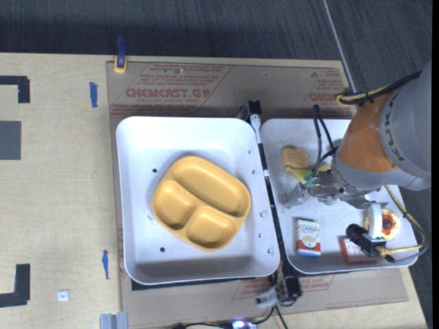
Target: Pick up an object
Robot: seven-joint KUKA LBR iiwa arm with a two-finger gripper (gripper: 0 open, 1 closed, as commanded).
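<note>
Though partly blurred, small carton point(308, 236) stands upright.

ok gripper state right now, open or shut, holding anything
Gripper: low in the right bin beside the yellow item; whether it is open, shut or holding anything cannot be told.

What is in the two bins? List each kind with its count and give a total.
Yellow divided tray, left bin: 1
Yellow chip-like piece, right bin: 1
Small cartons: 2, one white and orange, one red
Round white and orange item: 1
Total: 5 showing; the arm may cover more.
</note>
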